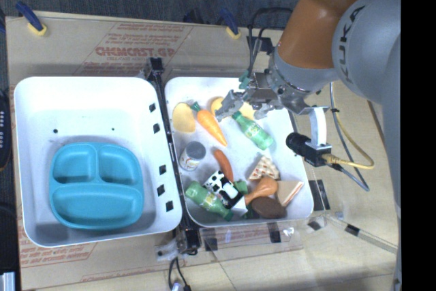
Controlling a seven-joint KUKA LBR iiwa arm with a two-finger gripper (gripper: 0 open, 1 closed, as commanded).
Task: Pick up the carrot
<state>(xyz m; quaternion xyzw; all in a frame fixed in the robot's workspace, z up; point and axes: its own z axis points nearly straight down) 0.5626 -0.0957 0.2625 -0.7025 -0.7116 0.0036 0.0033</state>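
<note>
one carrot (212,127) in right bin (300,146), just left of hand (240,102), hand's state unclear

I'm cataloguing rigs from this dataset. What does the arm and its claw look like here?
The arm is a bulky, rounded grey shell with dark lettering on its side and a broad orange band above the wrist. Below it sits a grey metal claw. Black cables loop near the wrist, a yellow cable runs to a black fitting at its side.
</note>
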